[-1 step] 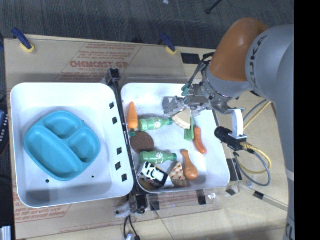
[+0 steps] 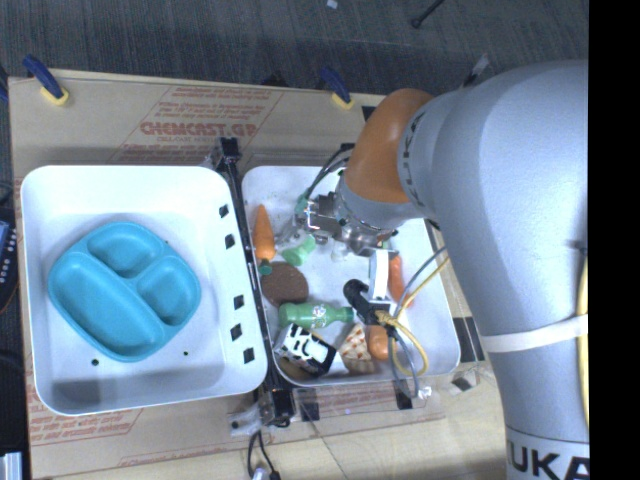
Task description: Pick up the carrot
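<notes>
Claw sits low in the right bin; its grip state cannot be told. Carrot, tapered, smooth and orange, lies by the bin's left wall, just left of the claw.

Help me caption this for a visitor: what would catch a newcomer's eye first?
The big grey arm with its orange band fills the right side, reaching down over the right bin. That bin is crowded with toy food, including a carrot at its left wall and a green bottle. In the left bin lies a bright blue divided tray.
</notes>
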Robot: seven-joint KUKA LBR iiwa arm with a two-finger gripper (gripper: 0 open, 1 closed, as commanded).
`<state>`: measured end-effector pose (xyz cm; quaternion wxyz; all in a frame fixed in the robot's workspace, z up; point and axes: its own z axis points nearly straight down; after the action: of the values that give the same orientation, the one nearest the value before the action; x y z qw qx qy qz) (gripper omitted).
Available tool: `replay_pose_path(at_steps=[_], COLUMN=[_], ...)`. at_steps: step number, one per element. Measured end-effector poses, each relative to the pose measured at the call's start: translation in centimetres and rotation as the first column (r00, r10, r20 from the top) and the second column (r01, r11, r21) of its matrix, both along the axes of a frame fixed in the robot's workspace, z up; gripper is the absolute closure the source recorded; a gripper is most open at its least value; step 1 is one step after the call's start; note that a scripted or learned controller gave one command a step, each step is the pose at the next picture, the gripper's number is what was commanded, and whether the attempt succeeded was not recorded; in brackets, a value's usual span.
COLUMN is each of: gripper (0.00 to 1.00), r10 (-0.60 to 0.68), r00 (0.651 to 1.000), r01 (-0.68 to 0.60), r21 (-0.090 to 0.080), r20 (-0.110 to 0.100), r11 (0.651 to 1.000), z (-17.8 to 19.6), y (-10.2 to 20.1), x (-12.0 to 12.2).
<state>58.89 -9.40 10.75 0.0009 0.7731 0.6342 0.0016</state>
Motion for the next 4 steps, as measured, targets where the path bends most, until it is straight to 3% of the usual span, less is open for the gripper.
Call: replay_pose_path(at_steps=[1,2,3,4], gripper=[0.00,0.00,0.00,0.00], r10=[0.020,-0.079,-0.275,-0.302], r00=[1.000,0.997,0.961,0.953], r01=[-0.020,0.079,0.275,0.302], r21=[0.002,-0.003,-0.003,-0.002], r20=[-0.004,-0.011,-0.021,-0.008], r11=[1.000,0.997,0.961,0.953], z=[8.8,8.4,-2.0,8.7], y=[4.9,1.2,-1.1,3.1], x=[0.2,4.5,6.5,-3.8])
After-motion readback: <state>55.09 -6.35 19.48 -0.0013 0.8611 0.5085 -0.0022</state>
